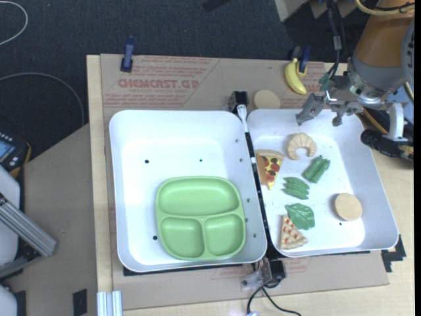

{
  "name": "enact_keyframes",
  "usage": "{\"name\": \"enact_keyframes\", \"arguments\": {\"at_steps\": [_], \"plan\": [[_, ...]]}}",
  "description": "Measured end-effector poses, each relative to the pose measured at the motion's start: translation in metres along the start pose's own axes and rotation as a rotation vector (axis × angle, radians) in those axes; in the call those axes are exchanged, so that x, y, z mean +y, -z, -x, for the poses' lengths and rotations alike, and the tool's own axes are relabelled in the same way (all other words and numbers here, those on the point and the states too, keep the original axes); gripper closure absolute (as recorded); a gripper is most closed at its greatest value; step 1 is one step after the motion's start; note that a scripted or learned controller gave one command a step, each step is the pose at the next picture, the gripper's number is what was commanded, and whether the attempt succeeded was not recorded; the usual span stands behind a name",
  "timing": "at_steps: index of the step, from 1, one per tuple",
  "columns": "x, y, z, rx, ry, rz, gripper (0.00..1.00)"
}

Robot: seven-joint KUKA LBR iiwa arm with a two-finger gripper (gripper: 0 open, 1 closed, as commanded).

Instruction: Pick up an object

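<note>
My gripper [322, 115] hangs open over the far edge of the right bin [375, 176], with nothing between its fingers. Just below it, toward the front, lies a tan croissant [301, 145]. Further down the bin are a pizza slice [268, 168] against the left wall, a bunch of green beans [316, 168], a green pea pod [296, 188], a green leaf [300, 214], a second pizza slice [291, 234] and a round tan cookie [347, 207].
The left bin [131, 150] holds a green divided plate [199, 216]. Behind the right bin, on the cardboard, lie a yellow banana [295, 78] and a tan disc [266, 99]. A black clip [238, 100] sits where the bins meet.
</note>
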State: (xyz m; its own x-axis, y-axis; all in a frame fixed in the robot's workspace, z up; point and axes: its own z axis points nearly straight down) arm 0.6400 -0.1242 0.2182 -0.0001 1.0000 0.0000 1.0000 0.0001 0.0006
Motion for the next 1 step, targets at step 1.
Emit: {"name": "enact_keyframes", "arguments": {"at_steps": [1], "plan": [[-0.0667,-0.1226,-0.0333,0.006,-0.001,-0.018,0.0]]}}
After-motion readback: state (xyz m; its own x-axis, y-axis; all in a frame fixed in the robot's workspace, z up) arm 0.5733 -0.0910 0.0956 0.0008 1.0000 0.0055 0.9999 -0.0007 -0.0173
